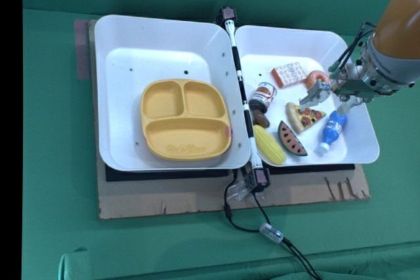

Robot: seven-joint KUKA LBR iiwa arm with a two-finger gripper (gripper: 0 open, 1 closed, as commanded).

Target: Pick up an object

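Observation:
The right bin [357,147] holds several toy foods. A pizza slice [305,117] and a blue bottle [333,130] lie below my gripper [328,101], which hovers over the bin's right half. Its fingers are spread apart and nothing sits between them; one finger [313,96] hangs over the top of the pizza slice. A pink donut [315,79] sits just behind the gripper, partly hidden by it. A checked wafer [289,73] lies further back. A watermelon slice [291,139], a corn cob [269,145] and a small brown jar [262,97] lie to the left.
The left bin [118,62] holds a yellow divided plate [186,120]. A black and white bar [239,85] runs between the two bins. A small brown lump [260,119] sits by that bar. A cable [275,233] trails off the bench front.

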